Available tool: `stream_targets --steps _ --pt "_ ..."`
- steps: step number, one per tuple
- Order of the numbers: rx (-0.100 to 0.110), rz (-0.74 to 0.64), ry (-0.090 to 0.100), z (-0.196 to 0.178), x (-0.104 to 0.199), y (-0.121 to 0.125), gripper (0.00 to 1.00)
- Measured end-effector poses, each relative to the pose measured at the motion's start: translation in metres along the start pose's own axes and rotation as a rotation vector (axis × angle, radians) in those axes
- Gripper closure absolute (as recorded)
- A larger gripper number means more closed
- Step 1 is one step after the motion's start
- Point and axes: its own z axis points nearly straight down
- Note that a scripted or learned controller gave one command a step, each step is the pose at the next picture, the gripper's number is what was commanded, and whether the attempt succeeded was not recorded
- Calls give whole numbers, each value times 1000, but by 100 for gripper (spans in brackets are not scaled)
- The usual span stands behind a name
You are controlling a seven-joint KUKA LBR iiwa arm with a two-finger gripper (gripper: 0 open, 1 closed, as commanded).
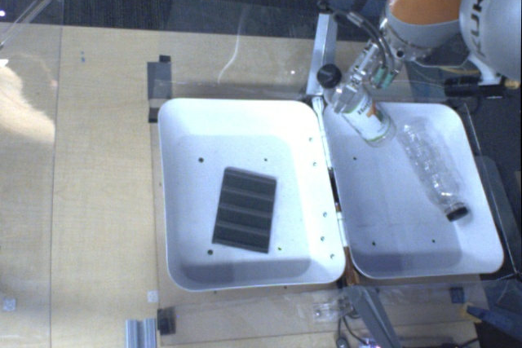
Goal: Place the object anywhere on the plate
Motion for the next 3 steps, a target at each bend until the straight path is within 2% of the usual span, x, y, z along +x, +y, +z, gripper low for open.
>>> stream_targets --steps 1,2,3 --pt "-6 -1 -6 -12 -1 2 100" --pt "10 -89 14 26 49 10 100" --pt "7 -304 12 14 39 36 100"
